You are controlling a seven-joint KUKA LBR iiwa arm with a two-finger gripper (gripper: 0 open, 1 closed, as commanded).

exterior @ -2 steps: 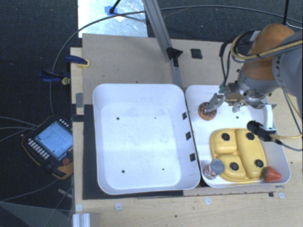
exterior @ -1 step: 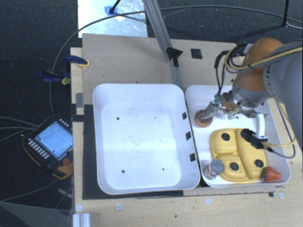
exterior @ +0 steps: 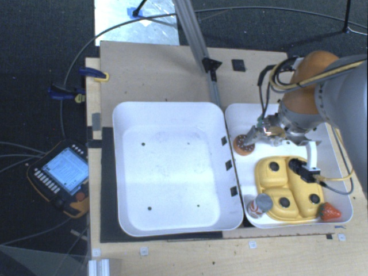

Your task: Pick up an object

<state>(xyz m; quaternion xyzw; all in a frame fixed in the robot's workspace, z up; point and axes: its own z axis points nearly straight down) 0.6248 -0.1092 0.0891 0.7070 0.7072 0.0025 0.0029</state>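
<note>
Far left, off the bench (exterior: 167,73), there's a handheld controller with a lit blue screen (exterior: 60,174) lying on the dark floor with cables around it. Can't read anything on that screen, too small. A couple of blue and yellow clamps (exterior: 92,73) sit at the bench's left edge.

Next over is the left bin (exterior: 123,117), white, just a few small dark dots on its floor. A grey pole (exterior: 192,25) slants down from the top toward the gap between the bins.

Right bin (exterior: 233,114) is where the stuff is: a small brown round thing (exterior: 244,146) near its left wall, a big yellow plastic toy with black knobs (exterior: 284,188) in the middle, a small grey and white piece (exterior: 260,203) at the toy's lower left, and a red strawberry-looking thing (exterior: 330,213) in the bottom right corner.

The end effector (exterior: 253,135) is down in the right bin, just beside the brown round thing, maybe touching it. Whether it's wide, narrow or gripping something, I honestly can't tell from this angle.

Progress-wise I'd say nothing is picked yet: every object looks to be resting in the bin. My guess is it's going for the brown one, so the grab and the lift are both left.

No brands or readable labels anywhere that I can make out
</note>
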